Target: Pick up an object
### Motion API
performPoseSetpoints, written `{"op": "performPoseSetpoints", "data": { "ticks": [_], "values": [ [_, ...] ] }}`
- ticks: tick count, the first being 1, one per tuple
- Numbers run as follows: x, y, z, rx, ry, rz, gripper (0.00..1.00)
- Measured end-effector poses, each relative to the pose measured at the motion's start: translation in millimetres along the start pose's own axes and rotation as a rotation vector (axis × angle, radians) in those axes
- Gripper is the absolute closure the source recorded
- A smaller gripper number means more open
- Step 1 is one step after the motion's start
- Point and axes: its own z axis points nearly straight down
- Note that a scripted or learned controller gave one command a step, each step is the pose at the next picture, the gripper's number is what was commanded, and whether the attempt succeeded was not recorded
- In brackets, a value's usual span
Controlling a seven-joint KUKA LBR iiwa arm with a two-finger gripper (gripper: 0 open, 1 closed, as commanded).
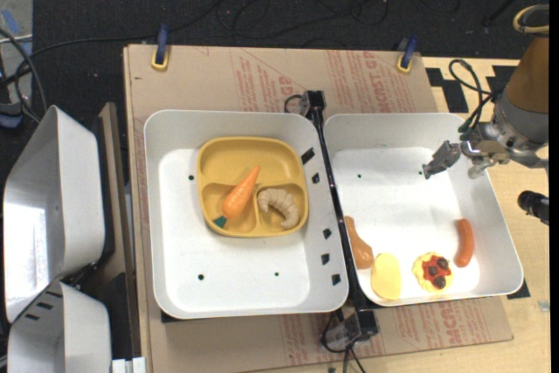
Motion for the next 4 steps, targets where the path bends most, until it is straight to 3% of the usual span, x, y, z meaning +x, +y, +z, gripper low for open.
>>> {"op": "performPoseSetpoints", "data": {
  "ticks": [1, 2, 3, 4],
  "values": [
    [4.6, -3.7, 63.2, 0.001, 0.001, 0.001, 0.00],
    [5.2, -3.7, 86.5, -0.002, -0.001, 0.001, 0.00],
    [5.2, -2.8, 74.7, -0.005, -0.002, 0.001, 1.00],
    [2.1, 3.5, 30.1, -0.009, -0.003, -0.001, 1.00]
  ]
}}
